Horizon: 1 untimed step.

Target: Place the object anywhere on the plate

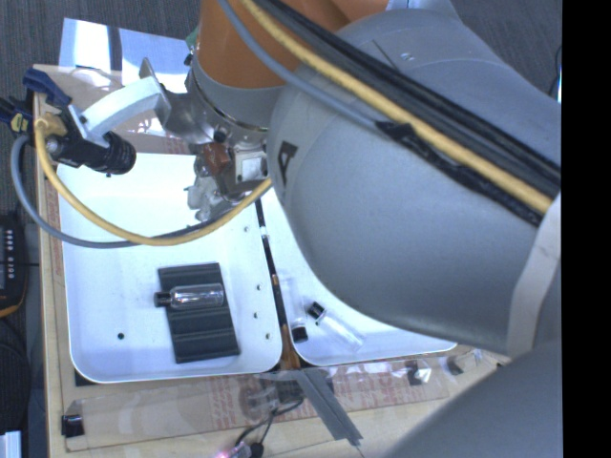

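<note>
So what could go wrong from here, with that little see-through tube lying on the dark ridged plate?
The clear glass tube with a metal cap is round and lies across the ribs of the dark grey ridged plate, so a nudge might roll it off. The two-finger gripper hangs above the left white bin beside a looping yellow and grey cable, which might snag or sweep the tube as the arm moves.

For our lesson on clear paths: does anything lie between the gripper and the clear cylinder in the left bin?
Only the arm's own yellow and grey cable loop crosses the view between the gripper and the clear cylinder, which lies on the dark ridged plate.
</note>
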### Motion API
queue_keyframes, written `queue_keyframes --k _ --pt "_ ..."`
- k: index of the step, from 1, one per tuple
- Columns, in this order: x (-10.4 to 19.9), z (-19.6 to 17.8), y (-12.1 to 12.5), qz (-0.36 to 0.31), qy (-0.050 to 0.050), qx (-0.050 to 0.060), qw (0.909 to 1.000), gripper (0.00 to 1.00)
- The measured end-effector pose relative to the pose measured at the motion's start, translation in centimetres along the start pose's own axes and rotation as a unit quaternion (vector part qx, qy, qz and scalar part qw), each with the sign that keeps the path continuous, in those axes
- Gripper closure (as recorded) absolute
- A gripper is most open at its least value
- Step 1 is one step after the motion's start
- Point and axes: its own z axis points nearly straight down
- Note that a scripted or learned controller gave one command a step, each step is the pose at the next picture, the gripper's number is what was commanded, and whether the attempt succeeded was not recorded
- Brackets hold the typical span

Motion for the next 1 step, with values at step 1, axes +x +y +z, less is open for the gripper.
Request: queue_keyframes --k 1 --pt "-1.16 0.03 -1.84 -0.052 0.001 -0.001 0.9987 1.0"
